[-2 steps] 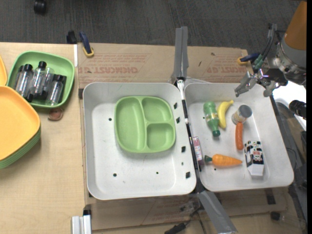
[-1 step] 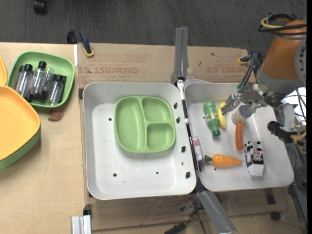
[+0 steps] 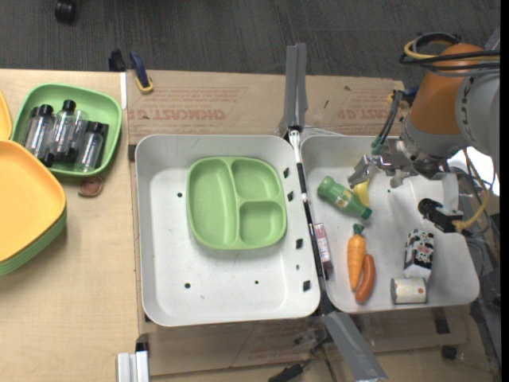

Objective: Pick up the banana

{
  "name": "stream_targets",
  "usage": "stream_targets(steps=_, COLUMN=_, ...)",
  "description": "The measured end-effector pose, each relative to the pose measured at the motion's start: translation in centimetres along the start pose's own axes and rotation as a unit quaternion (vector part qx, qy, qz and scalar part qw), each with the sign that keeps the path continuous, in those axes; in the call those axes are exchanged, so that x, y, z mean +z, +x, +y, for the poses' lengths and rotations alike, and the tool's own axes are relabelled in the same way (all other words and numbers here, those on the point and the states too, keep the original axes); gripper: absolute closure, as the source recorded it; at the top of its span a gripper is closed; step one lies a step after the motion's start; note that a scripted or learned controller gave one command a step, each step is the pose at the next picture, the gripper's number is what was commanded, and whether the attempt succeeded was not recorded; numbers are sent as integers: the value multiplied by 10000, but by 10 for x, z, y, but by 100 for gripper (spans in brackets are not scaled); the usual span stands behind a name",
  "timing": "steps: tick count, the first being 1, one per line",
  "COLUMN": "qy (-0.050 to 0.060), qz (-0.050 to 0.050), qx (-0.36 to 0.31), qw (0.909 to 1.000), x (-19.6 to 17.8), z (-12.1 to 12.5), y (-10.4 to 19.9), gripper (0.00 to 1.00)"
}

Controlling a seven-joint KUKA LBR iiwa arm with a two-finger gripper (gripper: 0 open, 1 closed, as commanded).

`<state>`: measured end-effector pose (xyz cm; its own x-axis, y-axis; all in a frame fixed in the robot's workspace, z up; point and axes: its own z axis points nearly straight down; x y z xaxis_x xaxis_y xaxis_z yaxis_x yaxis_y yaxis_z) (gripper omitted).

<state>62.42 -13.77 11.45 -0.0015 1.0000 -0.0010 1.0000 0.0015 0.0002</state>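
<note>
A banana (image 3: 363,191), showing as a small patch of yellow, lies in the far left part of the right-hand white bin (image 3: 453,289), touching or just beside a green bottle (image 3: 343,196) that lies tilted on its left. The gripper (image 3: 374,168) of the grey and orange arm (image 3: 445,94) hangs directly over the fruit, reaching in from the right; its metal fingers are low and close to the banana, but whether they are spread or closed cannot be told from this angle, and nothing shows the fruit lifted off the bin floor. By this judgement the pick is at the approach or grasp stage: the arm is in place, and the closing and lifting remain to be done.

Nearer in the same bin lie a carrot (image 3: 356,252) and a reddish sausage-like piece (image 3: 366,278) side by side, with a black-and-white carton (image 3: 419,251) and a small white can (image 3: 409,291) to their right. A black fitting with cables (image 3: 436,212) hangs off the arm between them and the gripper.

The left-hand bin (image 3: 159,293) holds a green sectioned tray (image 3: 236,203). Both bins rest on brown cardboard (image 3: 207,106) over a pale wooden bench (image 3: 64,317). On the far left of the bench sit a green dish (image 3: 103,106) of small bottles (image 3: 64,134) and a stack of orange plates (image 3: 24,205). Beyond is dark grey carpet (image 3: 238,14).
</note>
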Motion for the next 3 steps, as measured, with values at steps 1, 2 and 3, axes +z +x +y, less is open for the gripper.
stream_targets(steps=1, qy=-1, qz=-4, qx=-432, qw=9991, x=23, z=35, y=3, gripper=0)
stream_targets(steps=2, qy=22, qz=-6, qx=-431, qw=9991, x=14, z=34, y=2, gripper=100)
stream_targets(steps=3, qy=18, qz=4, qx=971, qw=9953, x=-41, z=-36, y=-30, gripper=100)
